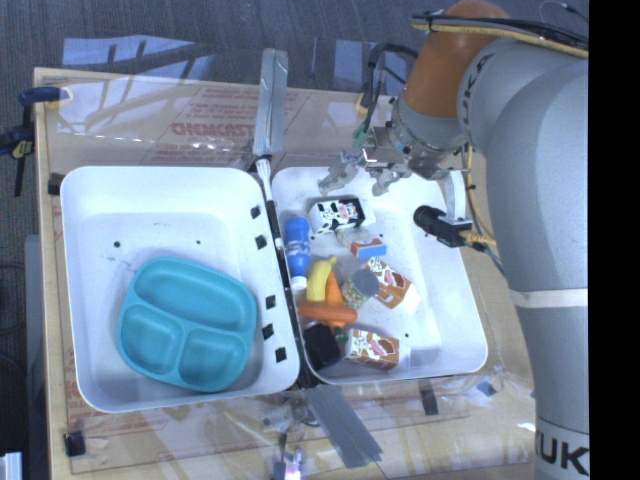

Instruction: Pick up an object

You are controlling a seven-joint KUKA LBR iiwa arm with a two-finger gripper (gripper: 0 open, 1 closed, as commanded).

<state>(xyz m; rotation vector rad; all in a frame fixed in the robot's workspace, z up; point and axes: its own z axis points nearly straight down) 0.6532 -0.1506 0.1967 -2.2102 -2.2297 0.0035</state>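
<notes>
A: What sits in the 2 shallow white plastic bins?

B: The left bin (pixel 90 298) holds 1 thing, a turquoise plastic plate with 3 compartments (pixel 187 322), lying flat toward its near side. The right bin (pixel 455 308) holds the clutter, bunched against the divider between the bins.

A: Go through it.

B: From the far end: a small black-and-white cow-print carton (pixel 337 213), a blue and white plastic bottle (pixel 297 245) lying along the divider, a small orange-and-white carton (pixel 368 247), a yellow banana-shaped toy (pixel 320 280), a larger orange-and-white carton (pixel 393 286) with a grey piece on it, an orange carrot-shaped toy (pixel 325 313), a black block (pixel 321 346), and another orange-and-white printed carton (pixel 373 347) nearest the front wall. (The middle ones touch or overlap.)

A: And the arm?

B: The grey two-finger gripper (pixel 362 173) hangs over the right bin's far edge, just beyond the cow-print carton. Its fingers stand spread apart, with nothing between them. All the objects lie in the bin, none lifted.
</notes>
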